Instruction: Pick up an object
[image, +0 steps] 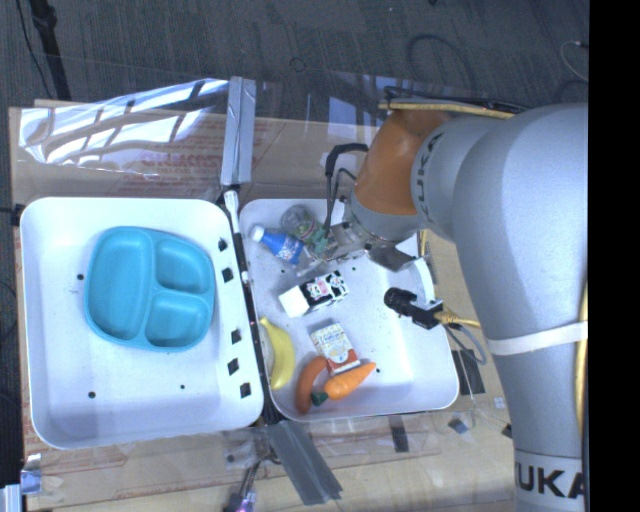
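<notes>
Hovering: gripper (322, 243) over bottle (277, 243) | bottle's long axis left-right | jaws: cannot tell

Right bin (436, 385) was crowded — bottle (278, 243), small box (312, 293), banana (279, 352), carrot (347, 383) blocked its left and front, while open floor lay around the blue tray (150, 287) in left bin (60, 400).

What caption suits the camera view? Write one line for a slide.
Grey arm reaching over the right bin of banana, carrot and small packets; blue divided plate in the left bin.
</notes>
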